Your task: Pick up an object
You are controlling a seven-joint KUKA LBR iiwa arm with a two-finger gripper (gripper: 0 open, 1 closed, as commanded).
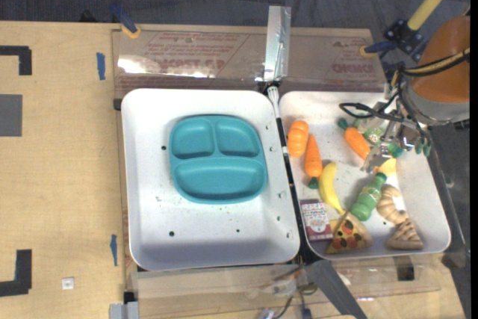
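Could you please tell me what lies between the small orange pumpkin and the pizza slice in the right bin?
In the camera view, a carrot and a banana lie between the pumpkin and the pizza slice.

My orange band [448, 67] glows at three o'clock. Below me sit an orange pumpkin [297, 137], two orange carrots [312, 156], a yellow banana [329, 187], a green bottle [366, 202] and a tan croissant [390, 204]. At nine o'clock, a teal plate [216, 158] lies in the speckled white bin [149, 220].
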